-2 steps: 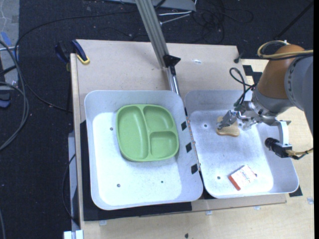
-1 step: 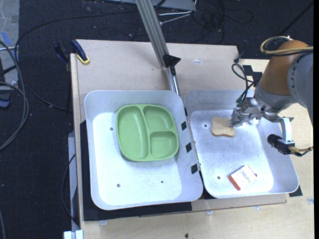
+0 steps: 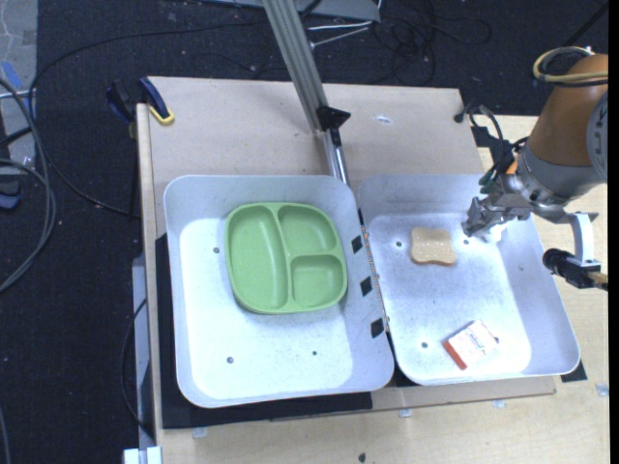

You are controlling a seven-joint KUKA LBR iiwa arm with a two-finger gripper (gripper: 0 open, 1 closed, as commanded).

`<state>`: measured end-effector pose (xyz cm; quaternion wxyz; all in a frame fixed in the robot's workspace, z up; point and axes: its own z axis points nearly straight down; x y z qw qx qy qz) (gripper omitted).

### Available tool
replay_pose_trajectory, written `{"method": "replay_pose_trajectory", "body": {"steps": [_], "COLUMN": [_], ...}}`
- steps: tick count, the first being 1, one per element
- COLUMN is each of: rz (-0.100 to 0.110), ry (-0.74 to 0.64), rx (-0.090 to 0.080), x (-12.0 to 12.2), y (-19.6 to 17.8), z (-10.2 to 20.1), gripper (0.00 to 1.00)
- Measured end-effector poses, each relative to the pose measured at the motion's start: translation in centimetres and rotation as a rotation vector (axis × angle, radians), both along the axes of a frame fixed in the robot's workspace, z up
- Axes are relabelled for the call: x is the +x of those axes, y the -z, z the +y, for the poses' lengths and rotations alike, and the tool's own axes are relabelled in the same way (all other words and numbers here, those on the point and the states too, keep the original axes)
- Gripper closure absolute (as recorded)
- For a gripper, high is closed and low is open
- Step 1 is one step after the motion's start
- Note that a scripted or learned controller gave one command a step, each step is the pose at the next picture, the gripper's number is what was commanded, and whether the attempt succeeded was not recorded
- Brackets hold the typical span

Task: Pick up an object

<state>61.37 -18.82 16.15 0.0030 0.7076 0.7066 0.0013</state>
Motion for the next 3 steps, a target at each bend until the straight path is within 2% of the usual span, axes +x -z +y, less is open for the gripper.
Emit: {"method": "replay_pose_trajectory", "body": {"steps": [1, 3], "rz": [0.0, 0.007], "ry": [-0.003, -0.009], "rx": [0.0, 0.005], "x": [0.1, -0.1], "y": [-4.6, -4.5], "z": [0.0, 11.2], "gripper": [1.0, 1.0]}}
